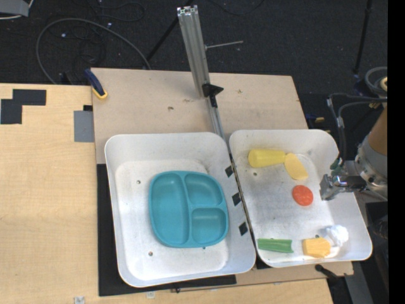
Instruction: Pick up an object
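Camera view: gripper sits at the right bin's right edge, just right of a small red ball; whether it is open or closed I cannot tell, and nothing shows in its grasp. Far in that bin lie a yellow piece and a paler yellow one, touching; near are a green block, an orange block and a white lump. The left bin holds a teal tray. The ball looks light, smooth and likely to roll, so pinch across its middle.
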You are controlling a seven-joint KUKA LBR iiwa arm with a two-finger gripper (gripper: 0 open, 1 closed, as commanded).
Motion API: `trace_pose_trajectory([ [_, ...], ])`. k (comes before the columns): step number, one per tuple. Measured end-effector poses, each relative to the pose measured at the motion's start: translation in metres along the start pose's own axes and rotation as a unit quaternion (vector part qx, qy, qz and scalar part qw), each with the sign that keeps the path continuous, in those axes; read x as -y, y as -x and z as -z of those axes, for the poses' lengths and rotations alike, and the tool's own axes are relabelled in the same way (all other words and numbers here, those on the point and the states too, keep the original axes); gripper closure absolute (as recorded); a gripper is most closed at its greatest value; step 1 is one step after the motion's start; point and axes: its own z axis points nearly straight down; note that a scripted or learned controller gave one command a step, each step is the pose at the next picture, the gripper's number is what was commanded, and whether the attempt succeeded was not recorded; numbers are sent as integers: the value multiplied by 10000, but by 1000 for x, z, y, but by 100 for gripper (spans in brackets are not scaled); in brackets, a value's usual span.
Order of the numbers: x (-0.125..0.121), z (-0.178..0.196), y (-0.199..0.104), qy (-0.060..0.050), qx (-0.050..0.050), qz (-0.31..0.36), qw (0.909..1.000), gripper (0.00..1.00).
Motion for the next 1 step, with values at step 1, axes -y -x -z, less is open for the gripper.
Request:
trace_pose_trajectory([
  [1, -1, 15, 1, -20, -6, -1, 10000, 100],
])
